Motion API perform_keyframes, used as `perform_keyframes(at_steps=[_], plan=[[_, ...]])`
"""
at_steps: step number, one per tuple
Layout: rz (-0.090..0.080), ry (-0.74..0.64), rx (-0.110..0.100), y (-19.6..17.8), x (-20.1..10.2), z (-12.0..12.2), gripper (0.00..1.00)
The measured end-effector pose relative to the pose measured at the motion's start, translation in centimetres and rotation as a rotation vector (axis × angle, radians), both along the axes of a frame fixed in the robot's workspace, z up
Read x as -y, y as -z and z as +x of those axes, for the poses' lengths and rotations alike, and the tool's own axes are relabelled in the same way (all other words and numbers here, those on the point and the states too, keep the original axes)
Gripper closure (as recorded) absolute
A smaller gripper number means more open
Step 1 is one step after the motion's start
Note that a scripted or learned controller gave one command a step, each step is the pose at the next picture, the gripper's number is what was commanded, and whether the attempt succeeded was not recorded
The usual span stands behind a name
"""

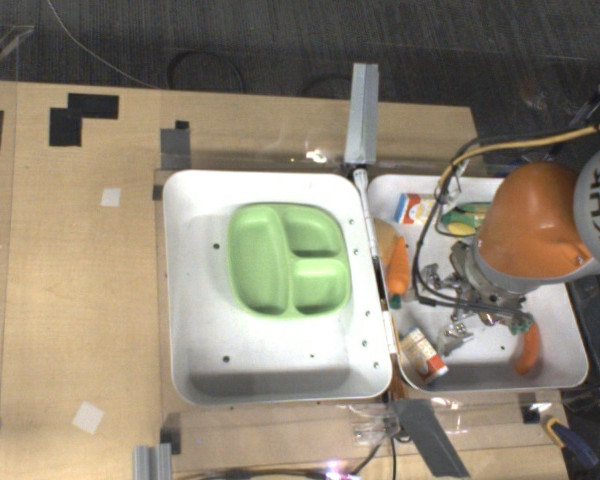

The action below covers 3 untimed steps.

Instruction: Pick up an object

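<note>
We can't tell the claw [462, 325] state; crowded right bin [570, 368], so it risks nudging the carrot [397, 268] or small box [422, 354].

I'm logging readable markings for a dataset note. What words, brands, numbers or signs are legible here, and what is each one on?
"KUKA", partly cut off at the frame edge: on the grey arm.
Small box in the right bin: printed label, too blurred to read.
White and red packet: print too small to read.
Green divided tray: no text.
</note>
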<state>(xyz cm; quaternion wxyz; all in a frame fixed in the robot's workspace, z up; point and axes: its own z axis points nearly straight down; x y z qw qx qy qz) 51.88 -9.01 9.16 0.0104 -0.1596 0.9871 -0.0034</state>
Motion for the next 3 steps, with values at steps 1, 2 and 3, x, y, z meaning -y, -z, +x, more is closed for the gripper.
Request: perform_keyframes(at_steps=[1, 2, 3], plan=[[0.002, 0.009, 0.004, 0.0, 0.7, -1.6, 0.00], [0.000, -0.079, 0.004, 0.0, 1.1, -1.6, 0.00], [-0.001, -0.216, -0.001, 0.0, 3.2, -0.4, 0.00]])
